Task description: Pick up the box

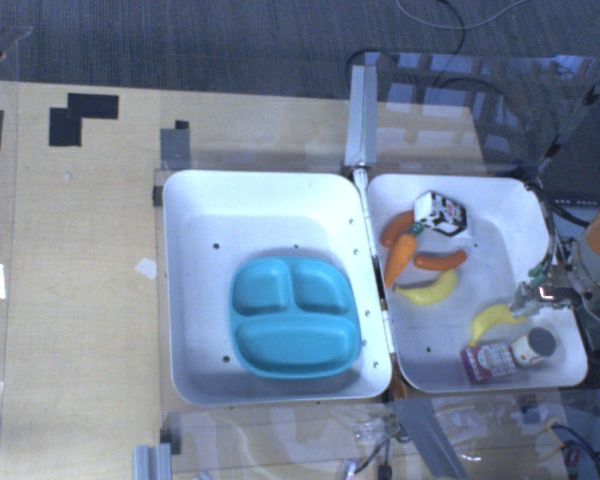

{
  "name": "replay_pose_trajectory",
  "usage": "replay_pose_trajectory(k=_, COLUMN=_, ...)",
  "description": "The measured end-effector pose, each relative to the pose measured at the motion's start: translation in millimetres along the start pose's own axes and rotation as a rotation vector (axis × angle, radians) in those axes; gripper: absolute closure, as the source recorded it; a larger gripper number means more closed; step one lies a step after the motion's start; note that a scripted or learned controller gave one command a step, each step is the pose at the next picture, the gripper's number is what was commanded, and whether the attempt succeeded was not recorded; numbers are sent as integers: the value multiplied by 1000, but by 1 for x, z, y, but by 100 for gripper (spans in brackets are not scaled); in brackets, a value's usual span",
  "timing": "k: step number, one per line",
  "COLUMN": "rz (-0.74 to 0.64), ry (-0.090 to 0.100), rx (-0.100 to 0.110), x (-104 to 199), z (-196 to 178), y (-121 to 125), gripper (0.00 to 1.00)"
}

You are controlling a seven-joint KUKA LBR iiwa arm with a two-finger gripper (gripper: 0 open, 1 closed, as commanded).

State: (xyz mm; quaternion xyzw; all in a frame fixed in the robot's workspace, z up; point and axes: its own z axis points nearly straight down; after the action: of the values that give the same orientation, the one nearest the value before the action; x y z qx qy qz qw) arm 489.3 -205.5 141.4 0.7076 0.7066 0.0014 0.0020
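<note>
The box (441, 214) is being seen near the back of the right bin (500, 193). It is small, white with black marks, and it is lying tilted, with its long side running from upper left down to lower right. Just beside it on the left, a carrot (401, 257) and a red sausage (439, 261) are lying, with a yellow banana (427, 289) below them. A purple packet (489, 360) is lying near the front. The end effector (536, 294) is being held over the right edge; whether it is spread cannot be told. A blue plate (294, 316) is resting in the left bin (195, 268) on the table (70, 268).
</note>
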Motion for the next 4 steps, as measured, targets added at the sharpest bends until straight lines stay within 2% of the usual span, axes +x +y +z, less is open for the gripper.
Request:
replay_pose_trajectory(k=1, rz=-122, ry=0, rx=0, x=11, z=-6, y=-1, gripper=100)
replay_pose_trajectory(k=2, rz=-338, ry=0, rx=0, x=2, z=8, y=-1, gripper=100)
replay_pose_trajectory(k=3, rz=-343, ry=-2, rx=-4, x=39, z=-89, y=0, gripper=100)
replay_pose_trajectory(k=4, rz=-436, ry=-3, rx=-3, x=0, z=-124, y=0, gripper=100)
